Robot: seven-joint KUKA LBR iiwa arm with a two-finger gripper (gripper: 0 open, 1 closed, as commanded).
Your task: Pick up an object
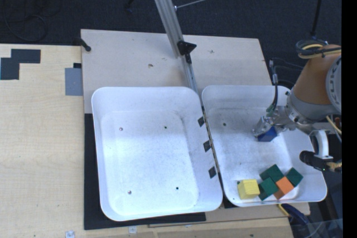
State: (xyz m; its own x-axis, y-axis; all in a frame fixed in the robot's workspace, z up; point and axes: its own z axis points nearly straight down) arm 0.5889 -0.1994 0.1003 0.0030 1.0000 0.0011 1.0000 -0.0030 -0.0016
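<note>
arm (321, 83): cut off by the right edge beside the right bin (240, 106)
gripper (266, 130): fingers too small and blurred to read
blue block (269, 134): partly hidden under gripper

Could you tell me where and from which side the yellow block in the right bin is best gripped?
Probably from straight above, across the yellow block on its near and far faces. Its left face is free too, but green blocks crowd its right, and the right bin wall lies close in front.
</note>
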